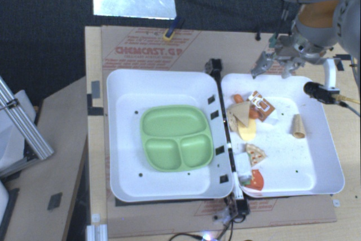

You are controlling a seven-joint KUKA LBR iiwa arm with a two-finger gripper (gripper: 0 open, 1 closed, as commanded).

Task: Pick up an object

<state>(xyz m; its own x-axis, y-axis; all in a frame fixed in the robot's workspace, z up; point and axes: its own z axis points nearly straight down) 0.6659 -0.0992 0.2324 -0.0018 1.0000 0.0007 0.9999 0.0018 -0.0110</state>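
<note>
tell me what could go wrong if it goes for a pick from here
1. The toy foods near the right bin's left side are bunched and touching, so the gripper might catch two at once or shove the pile.
2. The red piece and pizza slice lie close to the divider between the bins, so a finger may hit it.
3. The tan cone lies on its side and could roll away.

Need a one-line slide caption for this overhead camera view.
Grey arm's gripper above right white bin of toy food; green divided plate in left bin.
</note>
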